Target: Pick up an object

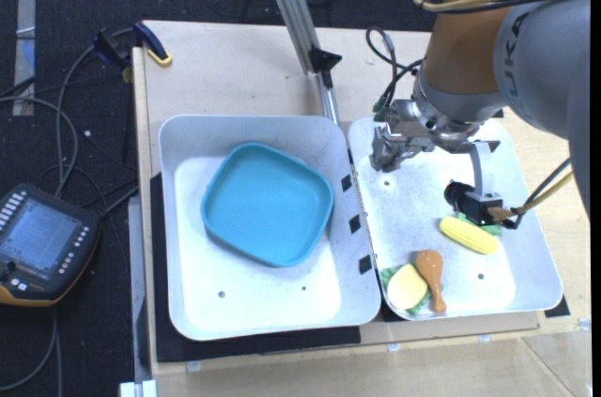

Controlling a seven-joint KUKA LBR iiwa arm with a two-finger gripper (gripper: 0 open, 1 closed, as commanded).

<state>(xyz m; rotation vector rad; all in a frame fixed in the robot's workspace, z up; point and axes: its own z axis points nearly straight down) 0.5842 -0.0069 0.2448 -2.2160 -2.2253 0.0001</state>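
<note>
Dark carpet strewn with cables surrounds a pale wooden bench (235,76), with a teach pendant (38,240) lying on the floor at 9 o'clock from the bench and a slanted metal pole (291,1) at 12 o'clock; two shallow white bins sit side by side on the bench; the left bin (188,292) holds a blue square dish (268,203), resting near its centre and slightly tilted; in the right bin (526,282) the gripper (385,156) hangs at 10 o'clock, close to the rim shared with the left bin, and whether it is apart or together cannot be told from this angle; nothing is seen held in it; a yellow corn cob (468,234) lies just past the bin's centre toward 4 o'clock, well apart from the gripper; a tan drumstick (432,273) lies at 6 o'clock, touching a yellow-green piece (407,287) at 7 o'clock against the near rim.
</note>
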